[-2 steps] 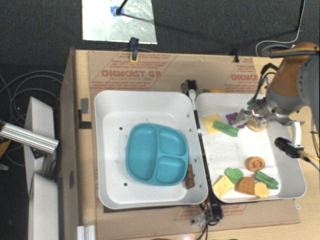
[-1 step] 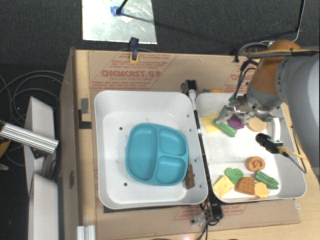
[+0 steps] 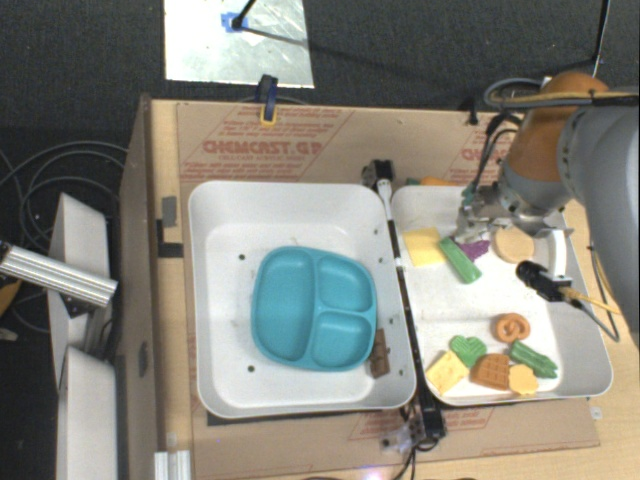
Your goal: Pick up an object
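Whether the gripper (image 3: 470,230) is parted or closed I cannot tell from my screen; its tip is a dark clutter against the bin floor, and I see nothing clearly caught in it.

Starting at the left, the left bin (image 3: 225,298) holds a teal divided plate (image 3: 312,308) lying flat near its middle, with three compartments facing up. A small brown piece (image 3: 380,353) sits at that bin's right edge, just beside the plate's lower right corner and against the rim shared with the neighbouring bin.

Across that rim, in the right bin (image 3: 590,368), a yellow block (image 3: 423,248) lies near the left wall. Just beside it on the right is a green stick (image 3: 461,261), lying at a slant, and a purple piece (image 3: 478,249) touches or nearly touches its upper end. The gripper is down right over those two, at the far part of the bin, so the likeliest thing for the pick is directly under it. A pale tan disc (image 3: 512,243) lies just right of the gripper.

Along the near side of the same bin is a loose cluster: a yellow wedge (image 3: 446,371), a green lump (image 3: 467,349), a brown waffle piece (image 3: 491,371), an orange ring (image 3: 511,326), an orange-yellow chunk (image 3: 523,379) and a green leafy piece (image 3: 533,358).

The arm (image 3: 590,158) comes in from the right, above the bin's far right corner.
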### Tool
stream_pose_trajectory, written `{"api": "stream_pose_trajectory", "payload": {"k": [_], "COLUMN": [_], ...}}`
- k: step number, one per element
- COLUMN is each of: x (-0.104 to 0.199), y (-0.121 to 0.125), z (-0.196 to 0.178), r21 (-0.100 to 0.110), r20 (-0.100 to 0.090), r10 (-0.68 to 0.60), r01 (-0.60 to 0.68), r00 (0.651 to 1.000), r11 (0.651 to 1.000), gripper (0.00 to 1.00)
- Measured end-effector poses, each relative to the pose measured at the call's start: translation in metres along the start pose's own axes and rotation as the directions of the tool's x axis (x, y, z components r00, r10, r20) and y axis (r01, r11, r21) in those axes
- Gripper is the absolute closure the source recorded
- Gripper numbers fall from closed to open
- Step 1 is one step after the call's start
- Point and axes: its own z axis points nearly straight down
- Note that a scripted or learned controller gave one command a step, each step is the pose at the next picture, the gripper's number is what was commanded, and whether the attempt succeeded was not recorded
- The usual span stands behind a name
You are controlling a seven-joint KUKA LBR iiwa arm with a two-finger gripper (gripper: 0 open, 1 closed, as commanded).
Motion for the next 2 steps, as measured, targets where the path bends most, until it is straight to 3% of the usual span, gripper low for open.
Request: {"api": "stream_pose_trajectory", "payload": {"k": [1,2], "x": [0.0,0.0], "y": [0.0,0.001], "z": [0.001,-0.011], "r21": [0.002,-0.002], "r20": [0.0,0.001], "r10": [-0.001,-0.005], "r01": [0.001,0.005], "r00": [1.0,1.0], "r11": [1.0,1.0], "gripper": [0.0,1.0]}}
